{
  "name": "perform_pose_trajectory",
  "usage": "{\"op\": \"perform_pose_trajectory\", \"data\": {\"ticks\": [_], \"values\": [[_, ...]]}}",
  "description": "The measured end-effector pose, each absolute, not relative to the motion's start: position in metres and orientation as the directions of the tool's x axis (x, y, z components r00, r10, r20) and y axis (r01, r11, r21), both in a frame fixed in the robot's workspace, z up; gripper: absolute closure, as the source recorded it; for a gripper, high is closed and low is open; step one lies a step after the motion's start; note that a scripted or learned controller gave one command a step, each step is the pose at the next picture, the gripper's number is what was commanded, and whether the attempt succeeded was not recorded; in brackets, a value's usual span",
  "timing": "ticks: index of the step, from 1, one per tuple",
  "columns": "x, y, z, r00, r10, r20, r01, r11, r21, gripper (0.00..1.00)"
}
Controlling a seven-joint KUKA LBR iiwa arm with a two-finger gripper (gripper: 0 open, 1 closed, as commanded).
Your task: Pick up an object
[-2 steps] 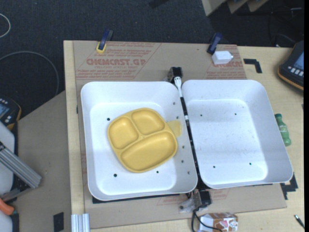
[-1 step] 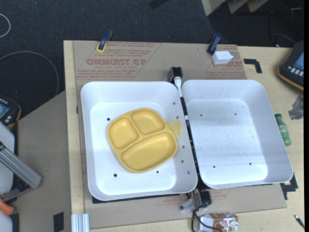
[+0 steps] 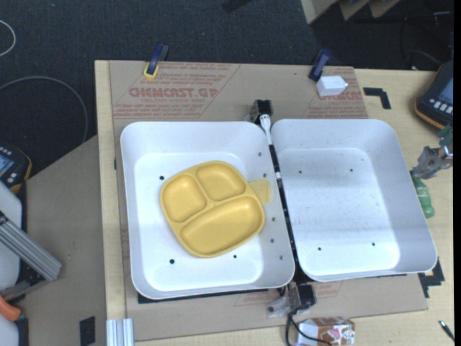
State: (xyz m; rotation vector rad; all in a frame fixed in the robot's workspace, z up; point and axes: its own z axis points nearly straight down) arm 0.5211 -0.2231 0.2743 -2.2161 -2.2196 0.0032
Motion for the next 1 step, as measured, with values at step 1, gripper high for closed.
{"op": "perform_pose_trajectory", "data": {"ticks": [1], "values": [[0.5592, -0.2239, 0.2669, -0.002, 1.000, -0.003, 1.000, 0.002, 0.004, 1.00]]}}
